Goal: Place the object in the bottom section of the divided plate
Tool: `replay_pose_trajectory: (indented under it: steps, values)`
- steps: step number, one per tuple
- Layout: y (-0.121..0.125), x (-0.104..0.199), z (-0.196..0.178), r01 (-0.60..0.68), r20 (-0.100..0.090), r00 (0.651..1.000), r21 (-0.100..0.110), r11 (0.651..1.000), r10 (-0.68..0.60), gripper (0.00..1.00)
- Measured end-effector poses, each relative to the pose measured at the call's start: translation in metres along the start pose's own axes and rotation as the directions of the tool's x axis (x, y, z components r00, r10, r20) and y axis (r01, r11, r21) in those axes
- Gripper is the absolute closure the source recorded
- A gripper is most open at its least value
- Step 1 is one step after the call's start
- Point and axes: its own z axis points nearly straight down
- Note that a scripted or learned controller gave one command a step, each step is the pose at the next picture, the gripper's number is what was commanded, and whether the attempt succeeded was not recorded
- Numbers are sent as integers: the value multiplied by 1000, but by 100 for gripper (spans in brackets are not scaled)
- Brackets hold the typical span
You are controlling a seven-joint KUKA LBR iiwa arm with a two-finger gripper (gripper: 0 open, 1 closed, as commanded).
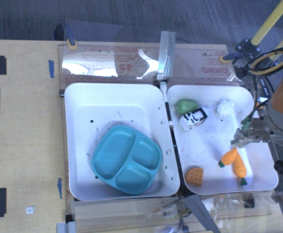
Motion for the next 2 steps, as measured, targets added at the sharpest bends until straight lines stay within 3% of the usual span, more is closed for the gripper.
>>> replay_pose_trajectory:
  steps: [1,2]
  values:
    - [-10,64,15,-55,-2,999,6,998,55,100]
    - [-16,181,14,86,-2,996,3,996,-86,100]
